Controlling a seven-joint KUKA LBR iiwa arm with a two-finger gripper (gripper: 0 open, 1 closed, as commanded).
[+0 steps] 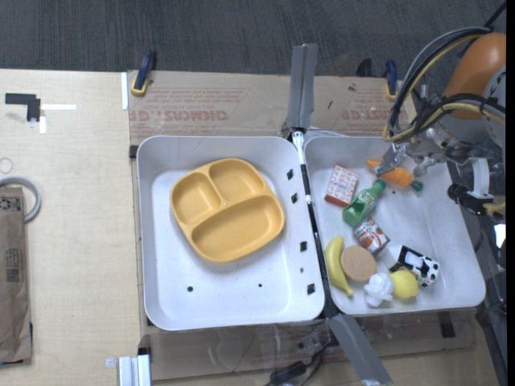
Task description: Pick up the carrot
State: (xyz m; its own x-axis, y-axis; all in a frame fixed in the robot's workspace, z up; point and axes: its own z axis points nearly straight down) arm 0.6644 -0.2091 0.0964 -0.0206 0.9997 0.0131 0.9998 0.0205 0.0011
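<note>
Two bins sit on the desk; the carrot (pixel 392 174) lies at the right bin's (pixel 451 240) far end, under the pincer (pixel 400 161). Whether its grip is spread, I cannot tell. Carrot looks light, stiff, perhaps slick; pinch mid-body.

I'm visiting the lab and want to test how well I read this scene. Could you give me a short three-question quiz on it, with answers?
1. True or false: the yellow divided plate lies in the same bin as the carrot.
2. Which lies closest to the banana? A) the round tan disc B) the green bottle C) the carrot
3. Fill in: the gripper is over the ____ bin's far end, at the carrot.

Key: 1 false, the plate is in the left bin, the carrot in the right bin. 2 A. 3 right.
</note>
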